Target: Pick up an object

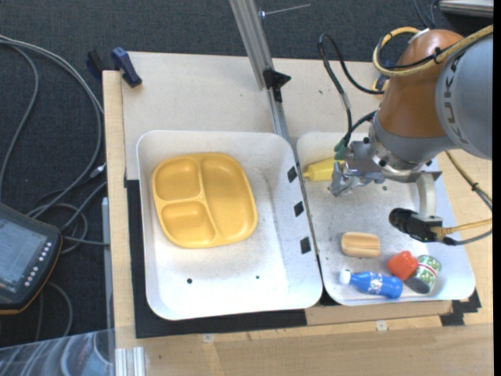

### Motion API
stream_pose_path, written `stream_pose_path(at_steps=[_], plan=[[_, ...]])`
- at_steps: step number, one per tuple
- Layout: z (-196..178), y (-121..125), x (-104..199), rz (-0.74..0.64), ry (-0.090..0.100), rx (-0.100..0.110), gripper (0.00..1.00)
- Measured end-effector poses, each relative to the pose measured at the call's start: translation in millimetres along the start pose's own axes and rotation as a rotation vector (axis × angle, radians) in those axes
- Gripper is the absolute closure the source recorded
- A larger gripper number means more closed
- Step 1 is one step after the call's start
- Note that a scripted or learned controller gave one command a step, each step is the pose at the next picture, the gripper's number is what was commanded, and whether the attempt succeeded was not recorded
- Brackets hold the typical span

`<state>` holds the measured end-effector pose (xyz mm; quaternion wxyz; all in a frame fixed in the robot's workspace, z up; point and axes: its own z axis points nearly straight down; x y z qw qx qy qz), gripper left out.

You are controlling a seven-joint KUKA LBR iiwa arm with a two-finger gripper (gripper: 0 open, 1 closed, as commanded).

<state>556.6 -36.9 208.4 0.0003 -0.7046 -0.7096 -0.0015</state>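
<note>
Risk: the tool [342,180] sits low over the far left part of the right bin [462,276], just beside the yellow object [318,170] that lies against the bin's left wall. From this slant it cannot be told whether that object is between the fingers or merely beside them. A closure here may clip only one end, and the piece could pivot, slip out or be pushed against the wall. The wall itself may block one finger.

Tool state: cannot be determined; the wrist and cabling mask the tip. No grasp can be confirmed.

Other candidates lie near and right in the same bin: a tan block [360,244], a blue bottle [373,283], a red piece [402,264] and a green can [427,269], the last three crowded together. The left bin [156,288] carries a yellow divided plate [203,199].
</note>
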Motion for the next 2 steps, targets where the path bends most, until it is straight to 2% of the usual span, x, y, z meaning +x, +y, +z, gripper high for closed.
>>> stream_pose_path(at_steps=[1,2], plan=[[-5.7,10.5,46.0,0.0,0.0,0.0,1.0],[-18.1,34.9,104.2,-0.001,0.001,-0.002,1.0]])
